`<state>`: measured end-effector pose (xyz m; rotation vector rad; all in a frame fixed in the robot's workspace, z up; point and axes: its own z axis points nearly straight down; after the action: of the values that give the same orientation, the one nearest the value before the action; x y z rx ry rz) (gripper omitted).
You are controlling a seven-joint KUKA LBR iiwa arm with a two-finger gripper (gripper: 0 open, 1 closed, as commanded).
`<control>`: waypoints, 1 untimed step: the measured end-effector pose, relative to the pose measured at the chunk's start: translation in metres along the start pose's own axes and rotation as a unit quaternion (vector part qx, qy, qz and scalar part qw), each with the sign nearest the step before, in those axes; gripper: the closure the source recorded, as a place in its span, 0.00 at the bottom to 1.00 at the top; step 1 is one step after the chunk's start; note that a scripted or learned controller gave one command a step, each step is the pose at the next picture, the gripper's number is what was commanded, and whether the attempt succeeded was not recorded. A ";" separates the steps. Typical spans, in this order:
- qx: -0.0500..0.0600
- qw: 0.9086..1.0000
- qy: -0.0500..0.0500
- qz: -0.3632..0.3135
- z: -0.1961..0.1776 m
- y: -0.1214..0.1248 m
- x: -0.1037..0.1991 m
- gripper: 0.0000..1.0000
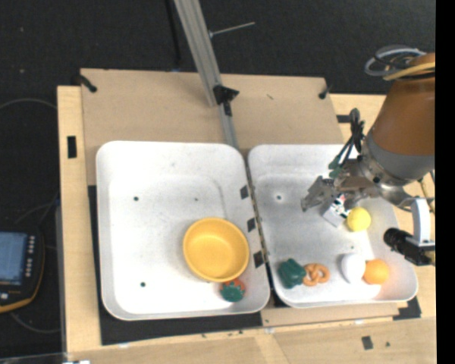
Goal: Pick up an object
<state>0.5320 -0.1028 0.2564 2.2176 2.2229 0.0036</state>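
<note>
My gripper (pixel 326 202) hangs over the middle of the right bin (pixel 288 165), reaching in from the right under the orange-banded wrist. A yellow ball (pixel 358 220) lies just to its right and below, close to the gripper's tip; I cannot tell if they touch. Along the bin's front edge lie a dark green object (pixel 291 273), an orange ring-shaped piece (pixel 315 274), a white object (pixel 352 268) and an orange ball (pixel 376 271). Nothing is visibly held.
The left bin (pixel 136 173) holds a yellow bowl (pixel 216 249) near its front right, with a small teal and red item (pixel 233 290) right at the front rim. A metal pole (pixel 205 51) slants up from behind the bins.
</note>
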 end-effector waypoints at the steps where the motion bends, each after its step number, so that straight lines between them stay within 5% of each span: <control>1: 0.000 1.000 0.000 0.001 0.000 0.000 0.000 0.00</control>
<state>0.5320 -0.1030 0.2564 2.2199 2.2197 0.0040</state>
